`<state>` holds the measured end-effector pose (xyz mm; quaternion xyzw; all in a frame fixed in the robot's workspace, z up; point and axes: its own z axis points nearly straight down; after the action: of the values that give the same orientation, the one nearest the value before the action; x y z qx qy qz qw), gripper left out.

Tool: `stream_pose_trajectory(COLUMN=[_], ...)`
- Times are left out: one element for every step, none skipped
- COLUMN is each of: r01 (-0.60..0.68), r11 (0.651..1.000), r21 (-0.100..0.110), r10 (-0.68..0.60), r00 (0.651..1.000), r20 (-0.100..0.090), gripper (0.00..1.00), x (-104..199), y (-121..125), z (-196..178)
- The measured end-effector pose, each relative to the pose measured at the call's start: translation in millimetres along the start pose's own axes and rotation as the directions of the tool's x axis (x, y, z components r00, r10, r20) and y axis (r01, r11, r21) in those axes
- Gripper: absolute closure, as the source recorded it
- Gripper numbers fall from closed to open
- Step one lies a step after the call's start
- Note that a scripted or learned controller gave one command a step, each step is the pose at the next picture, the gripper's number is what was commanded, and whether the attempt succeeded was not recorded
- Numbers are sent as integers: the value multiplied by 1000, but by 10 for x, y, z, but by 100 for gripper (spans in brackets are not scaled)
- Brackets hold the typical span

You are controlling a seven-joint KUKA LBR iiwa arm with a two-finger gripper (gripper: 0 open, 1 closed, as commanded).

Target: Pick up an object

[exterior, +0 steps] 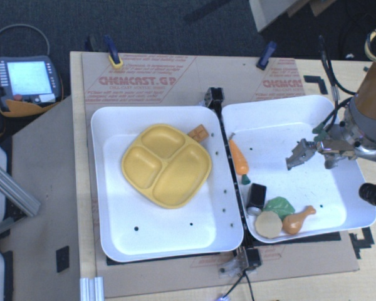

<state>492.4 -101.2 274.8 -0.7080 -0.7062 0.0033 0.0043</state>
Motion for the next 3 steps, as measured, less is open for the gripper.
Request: stream_pose_trajectory(r01=[3, 2, 2], r11=[1000, 1000, 1000], r21=[-11, -9, -4], r10=[-3, -2, -2], r00=[1000, 1000, 1000], r20=[1, 1, 0], gripper=[0, 0, 0], x=[2, -7, -39], y=[18, -5, 36], z=[-51, 357, 802])
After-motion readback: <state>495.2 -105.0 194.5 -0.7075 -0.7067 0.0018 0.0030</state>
